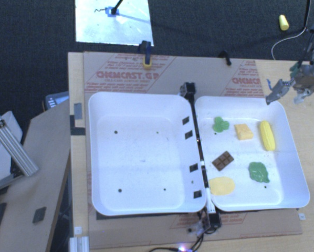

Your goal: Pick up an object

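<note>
The gripper (286,91) hangs over the top right corner of the right bin (291,193), with its fingers spread apart and nothing between them. Down in that bin lie a yellow corn cob (267,135) on the right, a yellow cheese block (244,132) just beside it, and a small green leafy piece (220,124) more to the left. Nearer the front are a brown chocolate bar (223,160), a flat yellow chip (221,186) and a bigger green leafy piece (258,172), and the left bin (102,193) sits touching the right one.
</note>
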